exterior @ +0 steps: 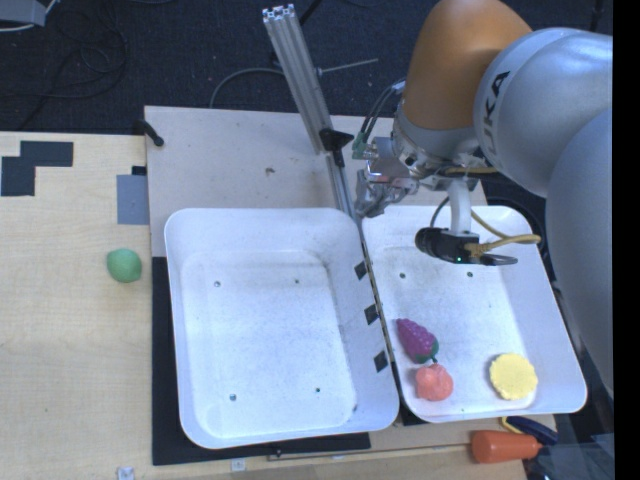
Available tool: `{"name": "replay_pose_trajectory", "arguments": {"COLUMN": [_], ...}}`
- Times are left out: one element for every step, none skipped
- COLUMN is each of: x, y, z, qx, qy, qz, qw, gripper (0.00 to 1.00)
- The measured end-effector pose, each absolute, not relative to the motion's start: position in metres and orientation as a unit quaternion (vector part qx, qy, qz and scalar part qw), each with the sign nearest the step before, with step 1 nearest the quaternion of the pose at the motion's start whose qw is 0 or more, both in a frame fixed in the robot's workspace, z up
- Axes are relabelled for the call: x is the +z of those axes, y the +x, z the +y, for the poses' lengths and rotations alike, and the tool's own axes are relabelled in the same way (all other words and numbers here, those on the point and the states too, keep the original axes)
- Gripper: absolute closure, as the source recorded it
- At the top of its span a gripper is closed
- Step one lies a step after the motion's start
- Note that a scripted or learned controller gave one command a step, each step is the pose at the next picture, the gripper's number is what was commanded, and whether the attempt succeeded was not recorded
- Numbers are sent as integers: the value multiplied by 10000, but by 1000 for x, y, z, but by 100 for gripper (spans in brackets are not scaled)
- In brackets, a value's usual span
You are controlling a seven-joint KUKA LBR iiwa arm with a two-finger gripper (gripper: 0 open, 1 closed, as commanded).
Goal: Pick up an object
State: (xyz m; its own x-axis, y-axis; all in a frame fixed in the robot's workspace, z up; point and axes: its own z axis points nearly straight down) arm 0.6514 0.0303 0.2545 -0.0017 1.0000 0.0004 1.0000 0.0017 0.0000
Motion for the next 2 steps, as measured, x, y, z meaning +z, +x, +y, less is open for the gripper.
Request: {"name": "replay_pose_trajectory", "arguments": {"x": [237,237], "y": [650,650], "z": [76,75], "qx": [5,3], "qy": [-7065,-7069], "qz": [-7077,-7074], "qw": [5,1], "gripper": [100,0]}}
